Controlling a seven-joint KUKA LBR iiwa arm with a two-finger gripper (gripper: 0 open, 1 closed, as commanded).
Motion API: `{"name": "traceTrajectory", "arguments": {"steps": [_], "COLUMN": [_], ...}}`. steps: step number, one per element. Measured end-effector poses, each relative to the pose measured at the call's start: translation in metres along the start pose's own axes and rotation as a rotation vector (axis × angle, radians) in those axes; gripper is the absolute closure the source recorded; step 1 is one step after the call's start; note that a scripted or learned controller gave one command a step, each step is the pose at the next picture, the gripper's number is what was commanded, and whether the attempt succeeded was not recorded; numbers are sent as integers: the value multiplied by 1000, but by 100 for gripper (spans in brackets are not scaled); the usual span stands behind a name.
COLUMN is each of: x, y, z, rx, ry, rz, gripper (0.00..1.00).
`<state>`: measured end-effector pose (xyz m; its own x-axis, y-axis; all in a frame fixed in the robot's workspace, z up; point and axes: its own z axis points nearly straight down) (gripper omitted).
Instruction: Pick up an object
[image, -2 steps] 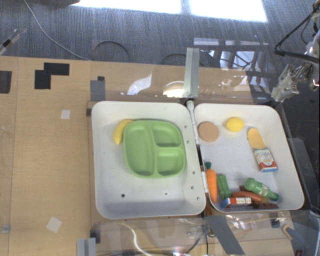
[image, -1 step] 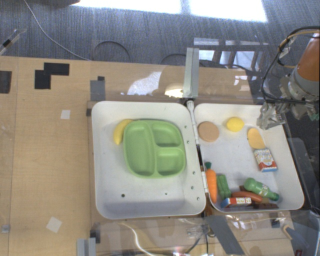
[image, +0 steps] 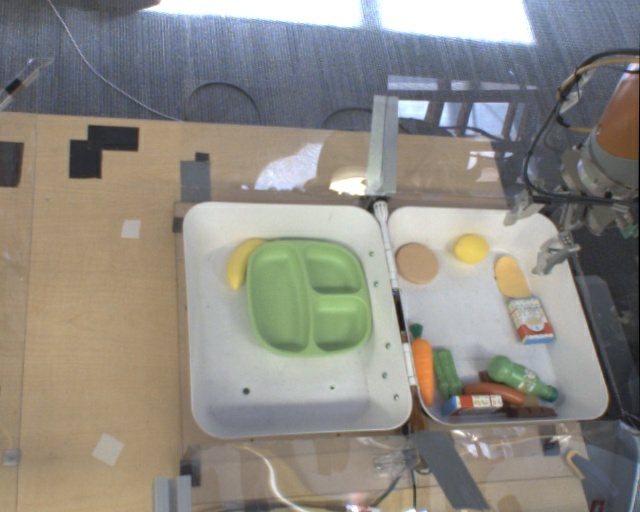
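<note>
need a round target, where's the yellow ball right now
The yellow ball lies in the right bin, near its far edge, between the round tan disc and the orange oval piece.

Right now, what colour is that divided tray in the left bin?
Light green. The divided tray shows best in the camera view, looking down.
</note>
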<state>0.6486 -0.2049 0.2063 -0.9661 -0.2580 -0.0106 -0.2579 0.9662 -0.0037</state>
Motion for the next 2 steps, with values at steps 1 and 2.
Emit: {"name": "traceTrajectory", "arguments": {"steps": [1, 2], "x": [28, 87], "y": [7, 22], "z": [108, 116], "rx": [2, 1], "ry": [-2, -1], "rz": [172, 246], "gripper": [0, 0]}}
